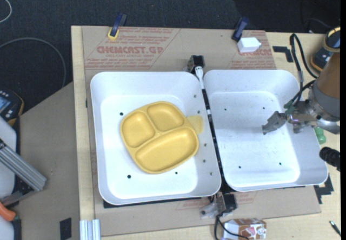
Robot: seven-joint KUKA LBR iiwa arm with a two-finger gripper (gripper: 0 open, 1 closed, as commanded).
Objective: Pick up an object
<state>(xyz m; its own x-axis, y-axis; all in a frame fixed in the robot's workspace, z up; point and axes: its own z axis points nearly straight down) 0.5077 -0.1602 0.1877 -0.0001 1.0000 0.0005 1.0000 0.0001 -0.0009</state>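
Note:
A yellow divided plate (158,137) with three compartments lies flat in the left bin (102,125), slightly turned. A small pale yellow piece (196,123) sticks out from under its right edge, near the wall between the bins. My gripper (273,123) hangs low over the right part of the right bin (243,174), far to the right of the plate and pointing left. Nothing shows in its grasp.
The grey arm (327,90) comes in over the right bin's right rim. A small green item (320,136) sits at that rim. A white block (248,45) and two clamps (115,27) lie on the cardboard behind the bins. Cables run between the bins.

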